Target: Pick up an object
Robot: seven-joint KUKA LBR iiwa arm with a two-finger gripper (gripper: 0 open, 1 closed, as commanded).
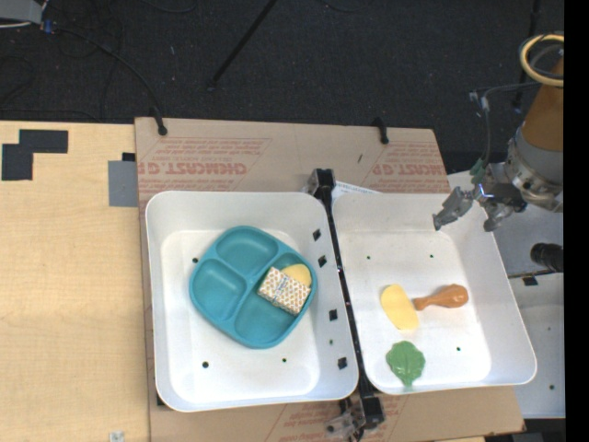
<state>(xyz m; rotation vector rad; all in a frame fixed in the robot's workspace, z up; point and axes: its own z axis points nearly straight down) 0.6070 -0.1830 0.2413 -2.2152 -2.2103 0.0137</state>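
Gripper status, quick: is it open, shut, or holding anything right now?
Gripper: open, fingers spread, nothing between them. It hangs over the top right rim of the right bin, apart from the yellow piece, brown piece and green piece.

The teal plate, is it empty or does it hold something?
Not empty: the teal plate holds a patterned block and a yellow piece.

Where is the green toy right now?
The green toy lies in the right bin, near its front edge, just below the yellow piece and apart from it. The pincer is above the bin's far right corner.
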